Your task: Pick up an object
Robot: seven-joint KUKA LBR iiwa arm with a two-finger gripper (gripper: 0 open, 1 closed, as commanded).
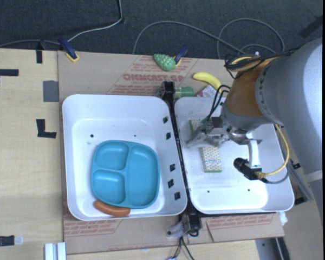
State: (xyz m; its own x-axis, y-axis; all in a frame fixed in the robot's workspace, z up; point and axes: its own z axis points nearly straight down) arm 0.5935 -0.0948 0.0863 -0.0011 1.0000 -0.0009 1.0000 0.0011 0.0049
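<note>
- Claw (197,137): low in the right bin, at its left part beside the central divider; the grey prongs look splayed apart, with nothing visible between them.
- Patterned packet (211,158): small, pale, lying flat on the right bin floor just beside and below the claw; the nearest candidate for the pick, not gripped.
- Green item (194,127): partly hidden at the claw's upper side; identity unclear.
- Arm (271,91): grey with an orange band, reaching in from the right and covering much of the right bin (249,199).
- Left bin (81,112): holds a blue divided plate (124,173) and, touching the plate's lower edge, a sausage (112,208).
- Tabletop (21,145): behind the bins lie a banana (207,79) and a green knobbly toy (164,61).
- Handling judgement: centre the claw over the packet, prongs straddling its narrow sides, descend until close to the floor, then close; a flat packet may slip, so lift slowly and keep off the divider.
</note>
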